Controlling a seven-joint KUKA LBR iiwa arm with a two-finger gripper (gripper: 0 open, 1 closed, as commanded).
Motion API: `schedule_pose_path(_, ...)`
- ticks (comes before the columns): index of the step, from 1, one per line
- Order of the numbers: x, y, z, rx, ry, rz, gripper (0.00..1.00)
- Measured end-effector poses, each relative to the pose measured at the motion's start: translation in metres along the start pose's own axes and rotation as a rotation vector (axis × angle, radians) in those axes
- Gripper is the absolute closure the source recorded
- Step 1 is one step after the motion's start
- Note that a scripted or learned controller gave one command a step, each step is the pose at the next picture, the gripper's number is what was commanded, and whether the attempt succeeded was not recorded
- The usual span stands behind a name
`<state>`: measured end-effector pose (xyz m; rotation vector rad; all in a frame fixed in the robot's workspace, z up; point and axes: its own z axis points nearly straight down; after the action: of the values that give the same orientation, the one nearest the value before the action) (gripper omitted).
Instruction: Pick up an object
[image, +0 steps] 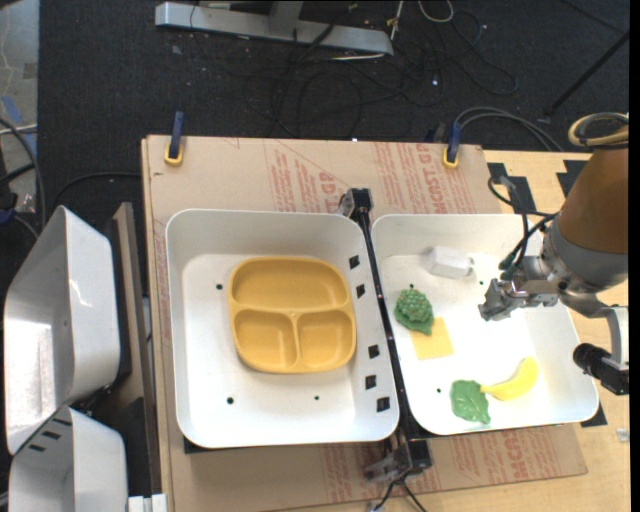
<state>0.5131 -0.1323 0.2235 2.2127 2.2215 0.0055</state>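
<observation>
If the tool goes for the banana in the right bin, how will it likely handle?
The banana looks like a small plastic toy, so probably light and stiff. Its curved, smooth shape may slip or pivot between fingers. Lying flat, it seems unlikely to roll.

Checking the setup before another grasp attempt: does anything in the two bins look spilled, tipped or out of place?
Nothing stands out. The yellow divided tray lies flat in the left bin. The right bin holds loose items lying apart: two green pieces, a yellow square, a banana and a pale block.
</observation>
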Motion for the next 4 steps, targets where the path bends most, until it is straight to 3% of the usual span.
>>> schedule_pose_path(1, 0.0, 0.0, 0.014, 0.008, 0.002, 0.004, 1.0)
schedule_pose_path(2, 0.05, 0.025, 0.007, 0.004, 0.003, -0.005, 1.0)
schedule_pose_path(4, 0.148, 0.046, 0.001, 0.005, 0.003, -0.004, 1.0)
